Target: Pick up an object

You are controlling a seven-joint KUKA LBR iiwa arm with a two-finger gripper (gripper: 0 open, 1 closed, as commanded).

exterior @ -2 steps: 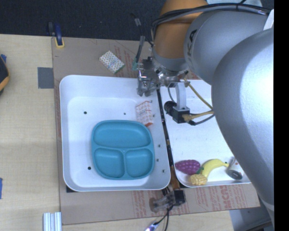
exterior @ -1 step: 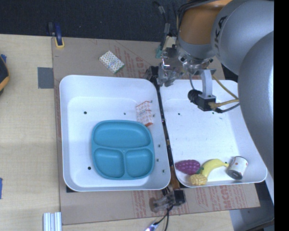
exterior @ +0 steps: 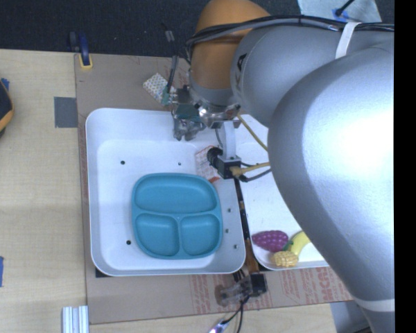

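Toy fruit (exterior: 281, 248) waits unpicked in the right bin (exterior: 263, 207); our gripper (exterior: 186, 125) hovers over the left bin (exterior: 104, 186) (grip state unreadable), blue divided plate (exterior: 176, 214) nearby.

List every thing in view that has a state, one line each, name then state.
gripper: down over the far end of the left bin, nothing visibly held
blue divided plate: flat, upright in the left bin
toy fruit: lying clustered in the right bin's near corner
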